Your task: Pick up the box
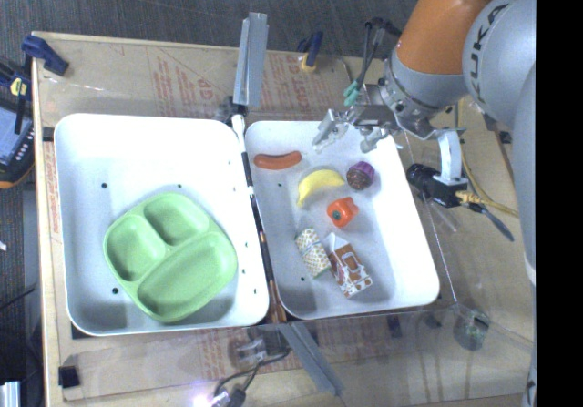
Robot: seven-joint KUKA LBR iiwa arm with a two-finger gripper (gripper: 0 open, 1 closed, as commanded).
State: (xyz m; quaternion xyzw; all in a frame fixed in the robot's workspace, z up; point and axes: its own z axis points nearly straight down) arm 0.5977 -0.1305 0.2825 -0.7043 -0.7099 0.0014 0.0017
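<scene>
Two small cartons lie near the front of the right bin (414,241): a brown and white box (350,270) and, just left of it, a paler patterned box (312,251). Both lie flat on the bin floor, close together. My gripper (349,130) hangs over the bin's back edge, well behind the boxes, with its fingers spread apart and nothing between them. It is above the sausage and the purple toy, not touching either.
The right bin also holds a red sausage (277,159), a yellow banana (321,185), a dark purple toy fruit (361,176) and an orange-red toy (342,210). A green divided plate (170,255) lies in the left bin (82,150).
</scene>
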